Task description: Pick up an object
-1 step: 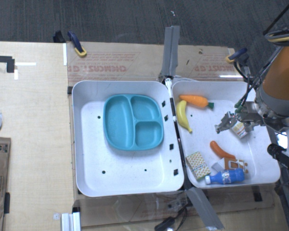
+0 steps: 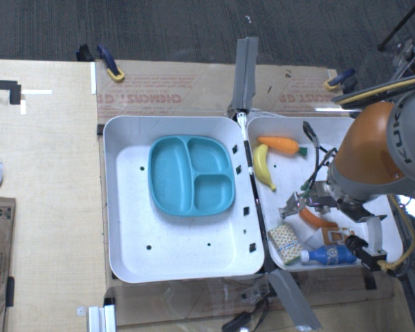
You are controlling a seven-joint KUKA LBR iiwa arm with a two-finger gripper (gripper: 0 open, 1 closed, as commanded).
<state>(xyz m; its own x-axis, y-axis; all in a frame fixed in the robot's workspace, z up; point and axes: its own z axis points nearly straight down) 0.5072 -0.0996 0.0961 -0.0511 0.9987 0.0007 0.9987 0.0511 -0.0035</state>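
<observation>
The right bin (image 2: 285, 124) holds a carrot (image 2: 279, 144) and a yellow banana (image 2: 263, 166) near its far left side. My gripper (image 2: 295, 205) hangs low over the bin's middle, reaching in from the right under the orange wrist band (image 2: 373, 144). Just right of and below the gripper lies a small orange piece (image 2: 319, 220), partly under the wrist. A speckled tan sponge-like block (image 2: 285, 241) and a blue bottle (image 2: 330, 256) lie along the near edge. I see nothing held.
The left bin (image 2: 128, 213) holds a turquoise divided plate (image 2: 191, 175). A grey divider post (image 2: 245, 75) stands behind the seam between the bins. A dark spoon-like tool (image 2: 311, 137) lies beside the carrot. Cables run off the arm at the right.
</observation>
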